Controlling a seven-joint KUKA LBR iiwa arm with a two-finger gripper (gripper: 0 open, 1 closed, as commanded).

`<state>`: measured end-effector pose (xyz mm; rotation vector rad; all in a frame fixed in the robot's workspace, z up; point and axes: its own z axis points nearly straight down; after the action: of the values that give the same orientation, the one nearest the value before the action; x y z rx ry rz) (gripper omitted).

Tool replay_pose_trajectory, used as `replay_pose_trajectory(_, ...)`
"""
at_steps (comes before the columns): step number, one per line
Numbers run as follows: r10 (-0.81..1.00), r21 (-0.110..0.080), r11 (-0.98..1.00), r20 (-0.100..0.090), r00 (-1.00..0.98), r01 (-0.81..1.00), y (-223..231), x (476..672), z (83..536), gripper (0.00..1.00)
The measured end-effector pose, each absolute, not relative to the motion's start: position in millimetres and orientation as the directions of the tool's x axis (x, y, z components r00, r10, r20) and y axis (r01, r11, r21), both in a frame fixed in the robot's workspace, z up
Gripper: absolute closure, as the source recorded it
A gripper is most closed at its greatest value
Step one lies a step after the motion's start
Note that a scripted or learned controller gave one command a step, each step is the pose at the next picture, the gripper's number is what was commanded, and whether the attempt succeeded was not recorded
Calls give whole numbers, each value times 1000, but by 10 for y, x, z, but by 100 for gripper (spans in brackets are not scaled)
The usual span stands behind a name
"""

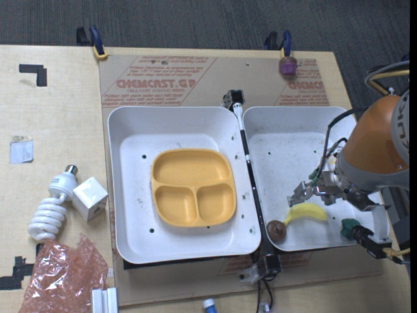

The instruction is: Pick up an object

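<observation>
Tool (pixel 301 192) hovers just above curved, smooth yellow banana (pixel 307 214).

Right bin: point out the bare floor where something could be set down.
The right bin is bare across its far half, from the centre divider to the far wall. The near strip is crowded: brown object in the left corner, banana beside it, green object to the right, gripper just above the banana.

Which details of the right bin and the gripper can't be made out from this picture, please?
- Gripper, camera view: too small and cluttered to tell whether its fingers are open or shut above the banana.
- Green object: partly covered by the arm; its identity is unclear.
- Right bin: its right wall is hidden behind the arm.
</observation>
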<state>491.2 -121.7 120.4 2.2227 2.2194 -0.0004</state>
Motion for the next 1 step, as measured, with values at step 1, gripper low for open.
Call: replay_pose_trajectory(1,1000,-1,1,0,-1,1000,-945,5095,922,0)
